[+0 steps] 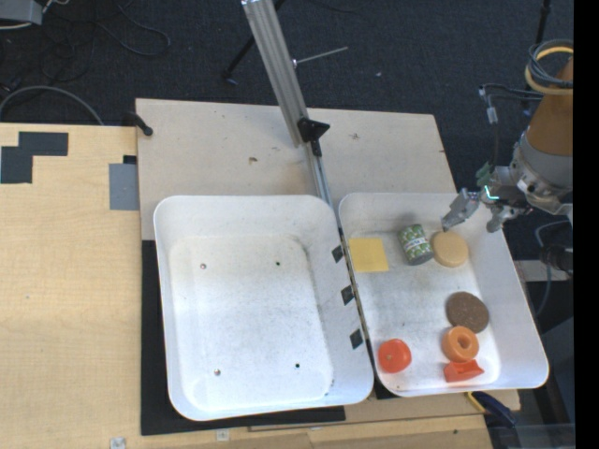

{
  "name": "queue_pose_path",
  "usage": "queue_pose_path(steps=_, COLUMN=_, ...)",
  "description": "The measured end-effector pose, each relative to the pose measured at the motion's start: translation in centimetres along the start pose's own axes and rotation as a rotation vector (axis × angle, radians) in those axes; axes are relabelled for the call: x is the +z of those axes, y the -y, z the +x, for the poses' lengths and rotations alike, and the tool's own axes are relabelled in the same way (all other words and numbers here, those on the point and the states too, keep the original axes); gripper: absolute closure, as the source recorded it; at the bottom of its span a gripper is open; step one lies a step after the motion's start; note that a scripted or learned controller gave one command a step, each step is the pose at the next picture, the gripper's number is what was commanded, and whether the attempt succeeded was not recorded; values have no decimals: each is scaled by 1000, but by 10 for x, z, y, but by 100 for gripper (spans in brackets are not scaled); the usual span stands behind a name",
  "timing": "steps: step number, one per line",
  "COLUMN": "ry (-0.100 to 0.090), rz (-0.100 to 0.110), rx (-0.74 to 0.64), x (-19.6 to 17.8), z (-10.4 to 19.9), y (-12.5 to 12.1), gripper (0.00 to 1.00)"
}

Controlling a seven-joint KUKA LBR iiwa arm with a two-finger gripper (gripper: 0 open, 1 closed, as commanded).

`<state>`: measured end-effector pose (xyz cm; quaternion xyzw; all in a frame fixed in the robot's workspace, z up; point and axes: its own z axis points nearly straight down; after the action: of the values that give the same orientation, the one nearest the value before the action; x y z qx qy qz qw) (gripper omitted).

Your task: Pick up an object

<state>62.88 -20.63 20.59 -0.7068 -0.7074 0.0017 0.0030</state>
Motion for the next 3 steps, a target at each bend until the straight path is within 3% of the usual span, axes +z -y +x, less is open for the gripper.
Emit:
queue_pose_path(steps=1, ry=2, rz=-4, rx=-3, x=-3, z=0, y=-1, gripper=0)
queue_pose_path(steps=2, ry=0, rz=2, rx=0, x=59, z=-2, y=6, gripper=0)
queue_pose_path(steps=3, ry=12, rz=-25, rx=3, x=83, z=-7, y=0, gripper=0)
